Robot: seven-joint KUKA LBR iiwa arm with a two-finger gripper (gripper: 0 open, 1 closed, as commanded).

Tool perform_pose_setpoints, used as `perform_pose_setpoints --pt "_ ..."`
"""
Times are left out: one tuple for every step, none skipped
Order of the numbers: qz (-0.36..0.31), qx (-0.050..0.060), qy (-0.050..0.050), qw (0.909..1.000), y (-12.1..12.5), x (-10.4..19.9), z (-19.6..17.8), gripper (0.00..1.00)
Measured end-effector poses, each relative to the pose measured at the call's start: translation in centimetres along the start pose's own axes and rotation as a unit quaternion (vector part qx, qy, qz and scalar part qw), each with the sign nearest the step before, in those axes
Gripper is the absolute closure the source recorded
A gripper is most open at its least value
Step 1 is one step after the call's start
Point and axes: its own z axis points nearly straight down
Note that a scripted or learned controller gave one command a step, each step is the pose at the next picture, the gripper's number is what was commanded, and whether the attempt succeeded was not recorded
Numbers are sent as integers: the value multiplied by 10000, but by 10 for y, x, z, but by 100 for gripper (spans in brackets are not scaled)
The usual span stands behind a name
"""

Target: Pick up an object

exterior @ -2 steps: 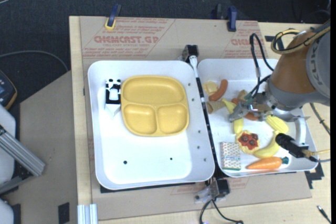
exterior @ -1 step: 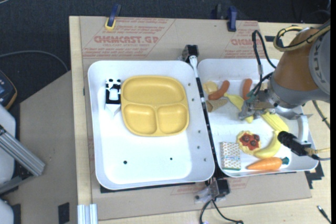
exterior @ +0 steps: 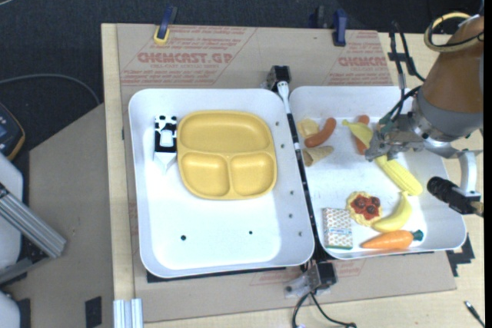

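Two white bins (exterior: 146, 188) on your bench — gripper (exterior: 382, 144) is low in the right one. Corn (exterior: 400, 174) sits just below it, sausage (exterior: 321, 132) off to its left — can't tell its grip state.

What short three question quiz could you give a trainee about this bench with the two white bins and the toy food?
1. True or false: the yellow divided plate lies in the left bin.
2. Which lies nearest the right bin's front edge? A sausage B carrot C corn
3. Fill in: the hand hovers over the ____ bin.

Key: 1 true. 2 B. 3 right.
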Motion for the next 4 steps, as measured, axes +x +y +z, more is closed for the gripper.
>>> perform_pose_setpoints --pt "-8 -7 1 10000 3 3 -64 100" --pt "-6 17 6 10000 3 3 -67 100" --pt "-32 38 24 10000 10 57 -65 100" --pt "-31 51 31 10000 5 115 -57 100"
